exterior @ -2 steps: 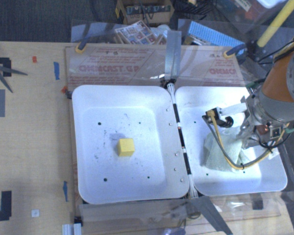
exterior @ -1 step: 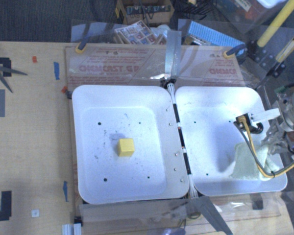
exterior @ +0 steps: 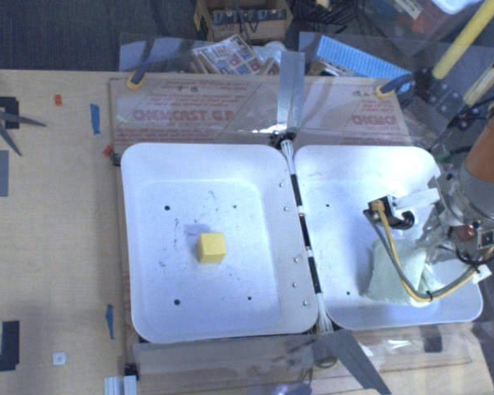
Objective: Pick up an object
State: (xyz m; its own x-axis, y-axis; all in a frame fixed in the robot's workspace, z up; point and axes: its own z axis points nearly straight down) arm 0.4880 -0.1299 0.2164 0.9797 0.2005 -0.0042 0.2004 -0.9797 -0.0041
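Nearest the camera, the left bin holds a small yellow block sitting alone near its middle. Across the divider, the arm hangs low over the right bin, its gripper down by a pale, crumpled cloth-like thing at the front right; whether anything is caught there I cannot tell. By my reading, the attempt is at the reach-and-close stage in the right bin. Next it wants a clean lift to show what, if anything, comes up.
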